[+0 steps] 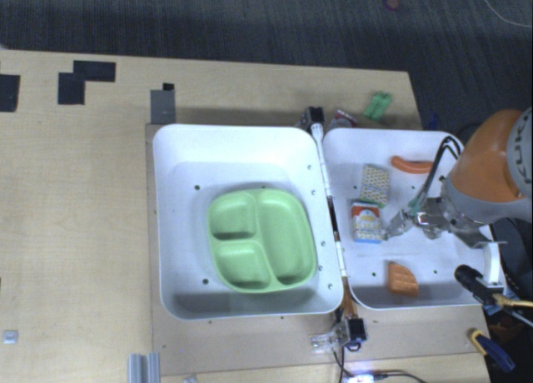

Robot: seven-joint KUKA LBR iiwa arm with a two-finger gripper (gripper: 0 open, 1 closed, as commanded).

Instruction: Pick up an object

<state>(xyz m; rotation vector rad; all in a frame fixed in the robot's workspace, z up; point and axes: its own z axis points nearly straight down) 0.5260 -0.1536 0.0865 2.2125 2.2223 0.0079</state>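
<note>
My gripper (395,225) hangs low in the right bin (433,141), reaching in from the right. Its tip is right beside a small red and white carton (365,221), on the carton's right side; whether they touch I cannot tell. A speckled pale block (375,183) lies just behind the carton. An orange sausage (410,163) lies toward the bin's back. An orange-brown wedge (403,279) sits near the front wall.
The left bin (179,173) holds a light green divided plate (261,238). A green object (379,105) lies on the bench behind the right bin. The wall between the two bins (331,206) runs just left of the carton.
</note>
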